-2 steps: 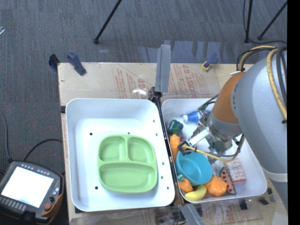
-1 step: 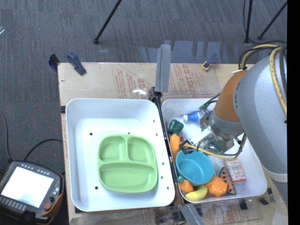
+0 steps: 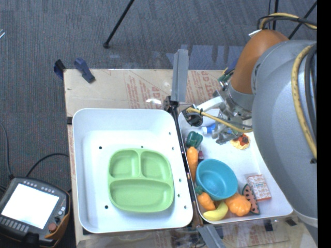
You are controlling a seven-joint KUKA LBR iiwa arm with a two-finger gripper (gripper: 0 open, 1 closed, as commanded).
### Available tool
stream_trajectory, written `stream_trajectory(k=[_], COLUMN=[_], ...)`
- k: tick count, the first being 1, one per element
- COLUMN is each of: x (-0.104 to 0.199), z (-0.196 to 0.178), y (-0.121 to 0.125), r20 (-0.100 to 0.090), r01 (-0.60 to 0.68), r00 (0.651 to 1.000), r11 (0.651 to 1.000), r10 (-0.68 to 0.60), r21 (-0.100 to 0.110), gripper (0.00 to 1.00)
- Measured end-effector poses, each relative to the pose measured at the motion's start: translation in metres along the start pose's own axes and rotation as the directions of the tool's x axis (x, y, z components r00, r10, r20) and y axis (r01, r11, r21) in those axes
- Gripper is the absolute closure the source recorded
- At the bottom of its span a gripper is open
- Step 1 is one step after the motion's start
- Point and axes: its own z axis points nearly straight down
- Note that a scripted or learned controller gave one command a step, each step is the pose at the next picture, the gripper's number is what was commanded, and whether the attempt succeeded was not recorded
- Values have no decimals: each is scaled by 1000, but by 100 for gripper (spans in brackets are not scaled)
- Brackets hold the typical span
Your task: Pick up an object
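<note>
green divided plate (image 3: 140, 180), blue bowl (image 3: 216, 178), white bins (image 3: 88, 138)

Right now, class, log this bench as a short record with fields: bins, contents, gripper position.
left bin: white bin holding a green divided plate
right bin: white bin holding a blue bowl, carrot, banana, small pink box and other toy food
gripper: gripper low over the right bin's far end
grasp: cannot tell

Arm (image 3: 289, 112) – bulky grey casing, orange band above wrist, yellow cable along side, metal wrist fittings.
</note>
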Motion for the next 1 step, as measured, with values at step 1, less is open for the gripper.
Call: stream_trajectory(k=[1], x=[-40], z=[25], y=[-9], r20=[13], r01=[-52], r00=[999], r11=[999], r10=[52], r21=[1], gripper=[100])
